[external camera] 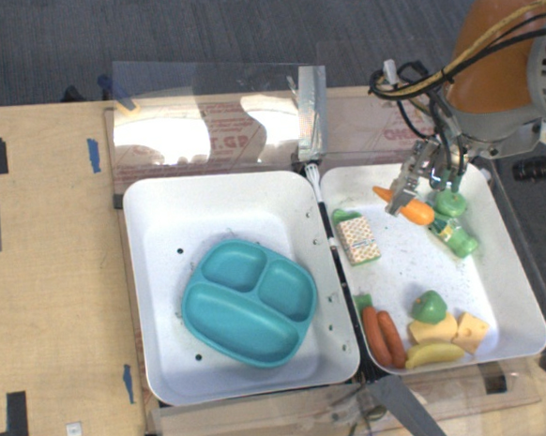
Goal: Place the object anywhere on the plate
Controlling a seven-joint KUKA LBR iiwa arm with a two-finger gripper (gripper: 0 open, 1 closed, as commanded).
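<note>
A teal divided plate (pixel 249 302) lies in the left bin (pixel 150 213). My gripper (pixel 423 184) hangs low over the upper part of the right bin (pixel 512 269), reaching in from the right. Directly under it lies an orange toy carrot (pixel 412 209), with a grey part of the gripper crossing its middle. I cannot make out whether the carrot is gripped or merely lies beneath. Just right of the gripper is a green toy vegetable (pixel 452 222).
The right bin also holds a small cracker box (pixel 357 239), two red sausages (pixel 384 337), a green pepper (pixel 430 305), a banana (pixel 434 354) and a cheese wedge (pixel 471 330). A raised rim (pixel 324 246) divides the two bins.
</note>
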